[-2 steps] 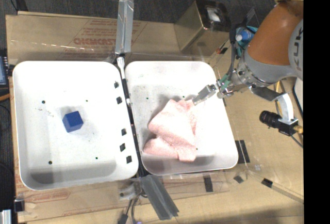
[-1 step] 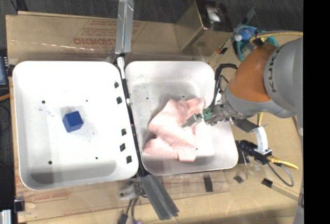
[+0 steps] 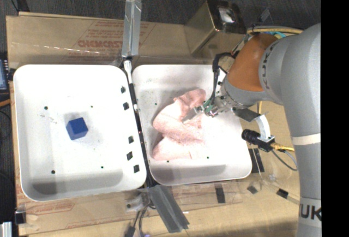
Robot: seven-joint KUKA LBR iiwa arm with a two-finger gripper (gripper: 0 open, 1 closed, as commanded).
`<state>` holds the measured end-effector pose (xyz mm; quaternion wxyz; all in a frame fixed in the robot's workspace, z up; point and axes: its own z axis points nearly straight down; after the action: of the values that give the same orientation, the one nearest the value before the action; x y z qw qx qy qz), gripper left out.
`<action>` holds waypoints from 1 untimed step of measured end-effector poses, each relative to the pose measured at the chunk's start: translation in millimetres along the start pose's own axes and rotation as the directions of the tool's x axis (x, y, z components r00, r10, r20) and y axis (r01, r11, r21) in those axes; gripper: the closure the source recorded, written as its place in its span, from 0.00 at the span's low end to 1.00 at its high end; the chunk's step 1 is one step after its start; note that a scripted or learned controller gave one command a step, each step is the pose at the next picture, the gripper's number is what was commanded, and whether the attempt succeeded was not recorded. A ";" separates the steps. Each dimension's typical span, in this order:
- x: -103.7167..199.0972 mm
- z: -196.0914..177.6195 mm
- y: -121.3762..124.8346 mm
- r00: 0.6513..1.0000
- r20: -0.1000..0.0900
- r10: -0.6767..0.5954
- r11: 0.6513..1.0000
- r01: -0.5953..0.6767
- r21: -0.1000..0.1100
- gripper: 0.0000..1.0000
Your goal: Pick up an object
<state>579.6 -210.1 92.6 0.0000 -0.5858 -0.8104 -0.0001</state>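
You see two white bins side by side on the surface (image 3: 65,39). In the right bin (image 3: 234,167) a crumpled pink cloth (image 3: 177,126) lies spread from the middle toward the left wall, its upper fold bunched higher than the rest. Your arm (image 3: 283,72), grey with the orange band above the wrist, reaches in from the right, and the gripper (image 3: 192,114) sits down at the cloth's upper right part, its tip touching the fabric. Whether its grip is wide, narrow, or closed on cloth you cannot tell: the tip is small and blurred against the folds. In the left bin (image 3: 27,176), well apart from the gripper, a small blue cube (image 3: 77,127) rests left of the middle.
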 end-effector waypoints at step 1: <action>35.5 0.7 -11.2 0.999 -0.002 -0.034 0.999 0.034 0.002 0.00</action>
<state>557.9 -179.9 91.9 0.0012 -0.5718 -0.8204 0.0001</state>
